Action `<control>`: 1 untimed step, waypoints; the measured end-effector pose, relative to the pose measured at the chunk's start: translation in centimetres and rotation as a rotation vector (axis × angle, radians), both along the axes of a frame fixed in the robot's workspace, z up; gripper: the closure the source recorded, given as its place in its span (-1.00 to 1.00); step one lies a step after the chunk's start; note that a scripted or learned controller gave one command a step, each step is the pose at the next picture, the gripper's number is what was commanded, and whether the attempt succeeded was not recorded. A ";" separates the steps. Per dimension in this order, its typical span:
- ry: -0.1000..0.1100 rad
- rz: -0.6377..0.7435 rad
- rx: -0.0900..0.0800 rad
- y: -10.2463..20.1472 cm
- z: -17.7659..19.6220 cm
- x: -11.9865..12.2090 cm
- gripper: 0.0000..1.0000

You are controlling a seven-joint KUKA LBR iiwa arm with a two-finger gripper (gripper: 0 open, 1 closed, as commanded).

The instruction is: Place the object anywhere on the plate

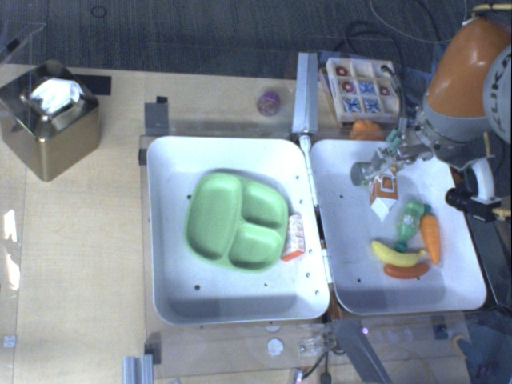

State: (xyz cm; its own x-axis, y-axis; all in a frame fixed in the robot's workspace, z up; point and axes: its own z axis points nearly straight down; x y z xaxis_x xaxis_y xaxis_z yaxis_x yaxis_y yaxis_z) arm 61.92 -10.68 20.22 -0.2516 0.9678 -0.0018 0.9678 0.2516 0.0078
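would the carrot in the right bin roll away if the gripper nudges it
Probably: the carrot looks rounded and tapered, so it would likely roll in a curve. It seems a smooth toy, maybe slippery. The banana beside it may stop it.

The arm (468, 74) enters from the right, its orange band uppermost and the wrist angled down to the left. The gripper (376, 170) points left, low over the right bin.

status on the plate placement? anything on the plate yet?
Done: nothing lies on the green plate; a small packet sits beside its right edge. In hand: the gripper is over the right bin, above an orange-and-white item. Left: grasp, carry, place.
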 end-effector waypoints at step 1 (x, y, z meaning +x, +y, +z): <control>0.003 0.266 -0.001 11.8 0.0 -6.5 1.00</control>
